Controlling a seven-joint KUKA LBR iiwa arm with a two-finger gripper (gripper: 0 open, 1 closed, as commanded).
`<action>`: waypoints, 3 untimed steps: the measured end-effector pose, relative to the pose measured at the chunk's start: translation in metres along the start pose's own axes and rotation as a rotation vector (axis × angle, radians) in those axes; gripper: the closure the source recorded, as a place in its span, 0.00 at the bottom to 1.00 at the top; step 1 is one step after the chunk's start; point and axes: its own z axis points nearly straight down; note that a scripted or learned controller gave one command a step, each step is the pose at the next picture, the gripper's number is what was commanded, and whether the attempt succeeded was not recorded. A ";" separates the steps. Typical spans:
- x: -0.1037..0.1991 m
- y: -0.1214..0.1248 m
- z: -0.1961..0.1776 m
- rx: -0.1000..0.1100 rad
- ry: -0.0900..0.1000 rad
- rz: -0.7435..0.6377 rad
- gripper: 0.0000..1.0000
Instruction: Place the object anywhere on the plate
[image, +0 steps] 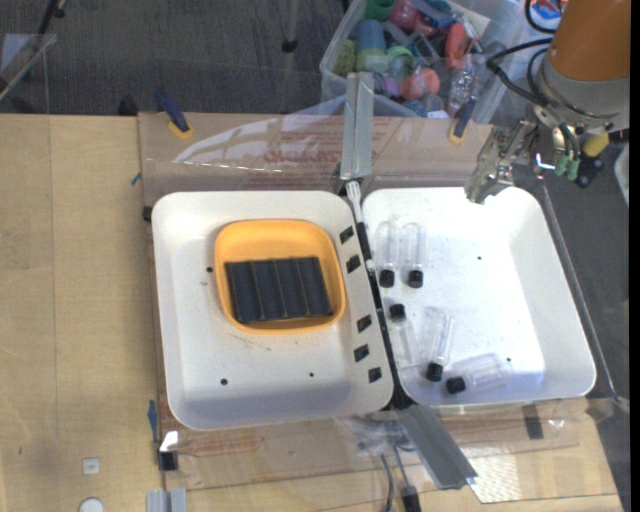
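Two white bins sit side by side on the bench. The left bin (180, 380) holds an orange plate (278, 272) with rounded corners, set a little far of the bin's middle. On the plate lies a dark ribbed block (278, 290), covering most of its near half and lying flat.

The right bin (560, 300) holds several clear vials with black caps. Two vials (400, 255) lie close together near the far left of this bin, caps pointing near. A loose cap or short vial (396, 312) lies just below them. Another vial (437, 345) lies nearer, slightly tilted, and one more (478, 373) rests on its side near the bin's near edge, cap to the left.

The gripper (487, 185) hangs over the far edge of the right bin, its metal fingers pointing down and left. Nothing sits between them; how wide they stand apart I cannot tell. The arm's orange band (590, 40) shows at the far right.

Beyond the bins, a clear tub (420, 45) holds coloured items.
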 end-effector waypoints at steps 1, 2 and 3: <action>-0.021 -0.062 -0.022 0.001 0.000 -0.049 1.00; -0.029 -0.111 -0.040 0.001 -0.002 -0.241 1.00; -0.042 -0.127 -0.082 0.000 -0.003 -0.561 1.00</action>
